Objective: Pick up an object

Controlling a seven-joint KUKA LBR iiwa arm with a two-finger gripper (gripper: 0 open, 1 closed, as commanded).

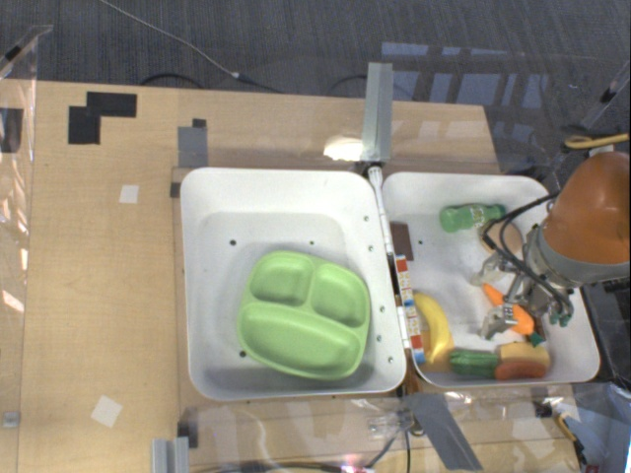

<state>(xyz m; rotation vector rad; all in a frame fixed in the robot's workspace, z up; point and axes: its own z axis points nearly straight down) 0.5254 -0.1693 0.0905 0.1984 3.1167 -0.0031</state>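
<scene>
Green moulded plastic, a three-compartment divided plate point(304, 313), lies alone in the left white bin point(197, 264), well apart from where I have the arm working. Taking the metal divider rail between the bins point(380, 225) as my landmark: just right of it, low in the right white bin point(434, 190), sits a yellow toy banana point(435, 327); further right and toward the far rim lies a green plastic bottle on its side point(471, 216); along the near wall, right of the banana, a dark green cucumber-like piece point(474, 363) touches a tan-and-red bread-like piece point(523, 360). An orange carrot-shaped piece point(513, 308) lies near the right wall, and that looks to be my target. The two-finger gripper point(505, 315) is down among these, right over the orange piece, with the grey arm and its orange band point(592, 215) leaning in from the far right of the rail, wrist pointing steeply down. I cannot tell whether anything is truly gripped. I judge this the grasp step; next I need a firm close, then a straight lift clear of the neighbours.
</scene>
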